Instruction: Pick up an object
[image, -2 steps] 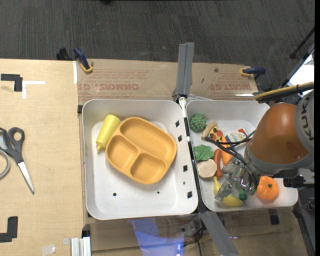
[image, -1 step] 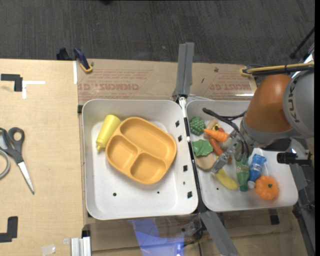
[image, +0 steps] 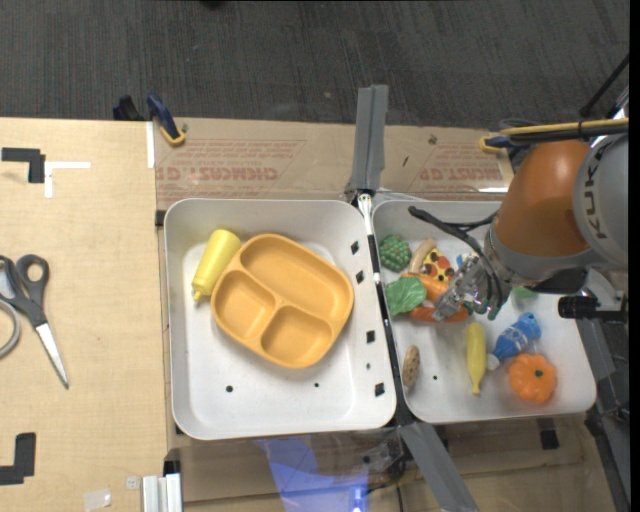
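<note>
nearest in the right bin (image: 570, 400) lie a pumpkin (image: 531, 378), a blue bottle (image: 515, 336) and a banana (image: 476, 356), its long axis running near to far, just in front of the claw (image: 473, 292). the claw sits low over the toy pile; i cannot tell its state. beyond it lies a pizza slice (image: 436, 264).

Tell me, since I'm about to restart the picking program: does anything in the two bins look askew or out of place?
Nothing looks spilled or damaged. The yellow three-compartment tray sits askew in the left white bin, with a yellow bottle lying against its edge. The toy foods are crowded in the right white bin around the gripper.
</note>
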